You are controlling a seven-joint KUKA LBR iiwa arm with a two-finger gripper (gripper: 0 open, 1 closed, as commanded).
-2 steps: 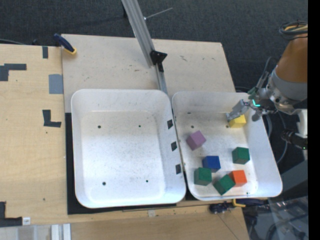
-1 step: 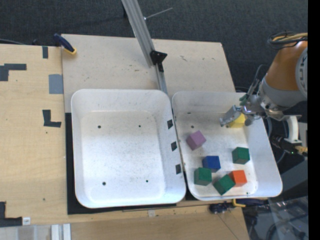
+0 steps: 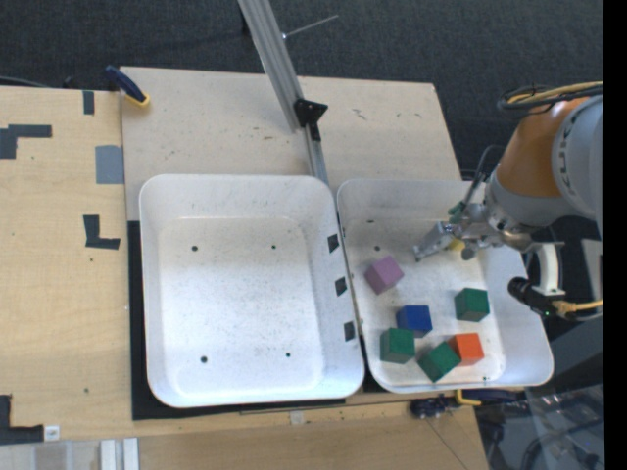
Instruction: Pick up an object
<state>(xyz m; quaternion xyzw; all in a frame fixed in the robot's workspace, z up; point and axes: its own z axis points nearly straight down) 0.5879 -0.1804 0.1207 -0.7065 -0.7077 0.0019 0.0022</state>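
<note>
The right bin (image 3: 490,196) holds several small blocks. A pale purple block (image 3: 384,273) lies near its middle left. Below it sit a blue block (image 3: 414,318), a dark green block (image 3: 398,345), a tilted green block (image 3: 439,359) and an orange block (image 3: 468,347). Another green block (image 3: 472,304) rests toward the right side. My gripper (image 3: 429,246) reaches in from the right, hovering over bare bin floor up and to the right of the purple block. Nothing shows between its fingers.
The left bin (image 3: 157,292) stands beside the right one, joined by black clips (image 3: 340,285). A slanted metal pole (image 3: 277,52) crosses the bench top behind the bins. A blue and yellow clamp (image 3: 127,84) lies at the bench's far left corner.
</note>
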